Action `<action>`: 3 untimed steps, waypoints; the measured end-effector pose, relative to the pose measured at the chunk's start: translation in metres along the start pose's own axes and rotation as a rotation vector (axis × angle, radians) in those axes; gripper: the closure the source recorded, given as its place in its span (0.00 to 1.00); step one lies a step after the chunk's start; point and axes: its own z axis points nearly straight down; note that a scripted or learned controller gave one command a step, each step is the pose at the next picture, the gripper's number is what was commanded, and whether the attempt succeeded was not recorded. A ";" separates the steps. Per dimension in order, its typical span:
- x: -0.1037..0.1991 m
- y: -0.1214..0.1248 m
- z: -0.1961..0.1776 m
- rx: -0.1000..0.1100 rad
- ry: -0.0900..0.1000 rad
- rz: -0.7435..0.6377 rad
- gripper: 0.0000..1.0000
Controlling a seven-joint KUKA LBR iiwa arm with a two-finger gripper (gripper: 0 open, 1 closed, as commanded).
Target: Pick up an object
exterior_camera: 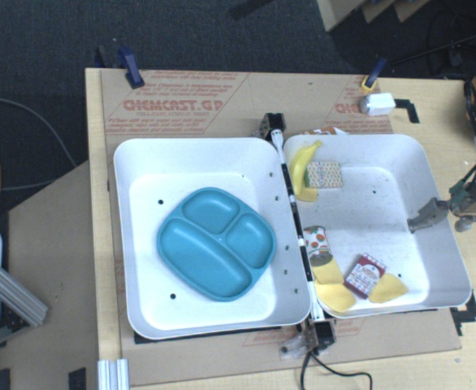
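banana (304,169) in right bin (400,161), cardboard bench (181,104)

Bench (181,104): a tan board with reddish printed lettering, lying flat under everything and showing bare along its far and left margins. Left bin (132,169), shallow and white, sitting directly on the board. Right bin (421,161), the same kind, sitting just beside it, their inner rims touching along the middle. Blue clamp (129,66) gripping the far left edge of the board. Second blue clamp (374,73) gripping the far right edge. Small white block (379,103) resting on the board near that second clamp.
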 end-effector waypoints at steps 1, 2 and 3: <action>0.045 0.098 0.063 -0.002 0.000 -0.001 0.00; 0.105 0.108 0.137 0.001 0.001 -0.001 0.00; 0.114 0.179 0.130 -0.002 -0.001 -0.002 0.00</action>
